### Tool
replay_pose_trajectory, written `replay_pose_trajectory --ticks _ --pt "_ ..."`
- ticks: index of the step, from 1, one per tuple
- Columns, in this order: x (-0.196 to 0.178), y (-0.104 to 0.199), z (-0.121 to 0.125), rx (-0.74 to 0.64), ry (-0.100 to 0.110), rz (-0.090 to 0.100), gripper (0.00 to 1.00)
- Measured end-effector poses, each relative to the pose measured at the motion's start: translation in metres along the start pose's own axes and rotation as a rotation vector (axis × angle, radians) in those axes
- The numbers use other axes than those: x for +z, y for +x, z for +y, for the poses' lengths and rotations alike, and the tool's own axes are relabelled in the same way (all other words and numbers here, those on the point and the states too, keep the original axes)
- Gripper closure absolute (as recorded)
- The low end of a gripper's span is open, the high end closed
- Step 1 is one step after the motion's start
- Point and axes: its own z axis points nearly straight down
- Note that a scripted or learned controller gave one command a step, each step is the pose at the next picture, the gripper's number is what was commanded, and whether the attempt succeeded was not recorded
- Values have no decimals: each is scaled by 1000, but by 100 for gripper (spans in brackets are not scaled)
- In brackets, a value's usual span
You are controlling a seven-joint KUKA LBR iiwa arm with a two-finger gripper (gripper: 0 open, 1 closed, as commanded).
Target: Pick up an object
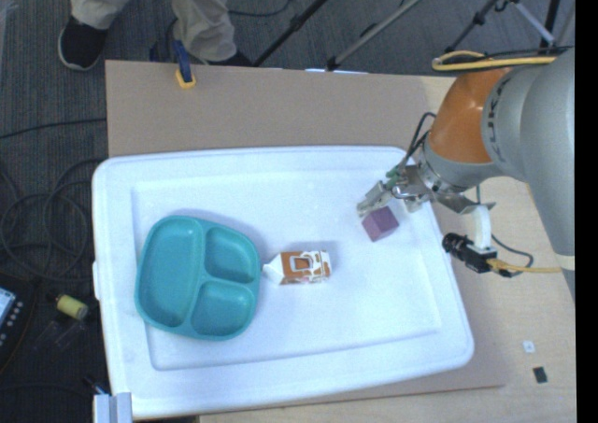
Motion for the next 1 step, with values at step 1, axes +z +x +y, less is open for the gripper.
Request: replay_pose_trajectory --ticks 1 --pt "0 0 -3 -16 -2 0 0"
